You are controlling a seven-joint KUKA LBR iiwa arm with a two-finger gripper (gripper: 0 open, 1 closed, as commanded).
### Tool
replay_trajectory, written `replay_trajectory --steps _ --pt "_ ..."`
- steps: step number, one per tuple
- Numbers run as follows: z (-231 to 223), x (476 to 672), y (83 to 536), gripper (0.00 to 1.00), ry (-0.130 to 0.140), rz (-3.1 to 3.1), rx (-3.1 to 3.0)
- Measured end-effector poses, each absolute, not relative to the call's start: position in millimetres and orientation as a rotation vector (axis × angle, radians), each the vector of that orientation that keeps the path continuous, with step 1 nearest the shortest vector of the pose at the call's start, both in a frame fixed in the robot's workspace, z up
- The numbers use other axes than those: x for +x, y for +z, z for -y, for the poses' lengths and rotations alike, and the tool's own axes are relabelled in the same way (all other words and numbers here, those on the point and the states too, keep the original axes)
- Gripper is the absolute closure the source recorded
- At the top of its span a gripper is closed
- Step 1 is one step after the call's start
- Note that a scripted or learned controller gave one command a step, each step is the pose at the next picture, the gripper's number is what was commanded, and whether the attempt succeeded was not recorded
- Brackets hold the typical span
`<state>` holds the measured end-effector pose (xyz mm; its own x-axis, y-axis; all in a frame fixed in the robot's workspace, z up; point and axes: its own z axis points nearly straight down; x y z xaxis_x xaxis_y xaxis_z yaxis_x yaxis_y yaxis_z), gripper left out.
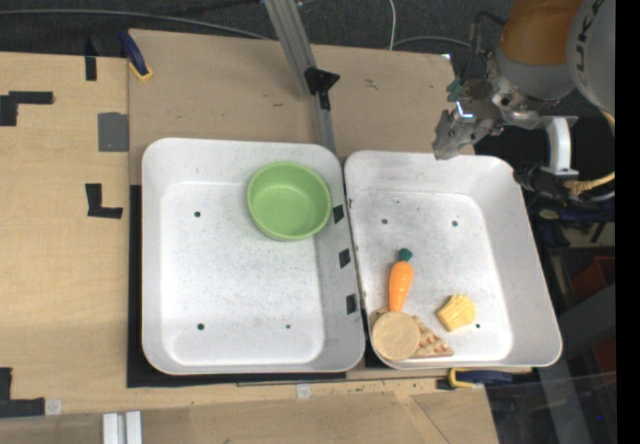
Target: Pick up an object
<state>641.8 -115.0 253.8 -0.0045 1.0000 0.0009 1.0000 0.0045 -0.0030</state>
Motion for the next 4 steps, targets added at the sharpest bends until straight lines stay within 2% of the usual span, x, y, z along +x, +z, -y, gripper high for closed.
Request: replay_trajectory --steps 3,4 --pt "-37.6 574.8 248.8 1.00 0.001 2.226 -2.211" --pt "-87.9 559.8 242.7 1.00 0.003 2.226 -2.211"
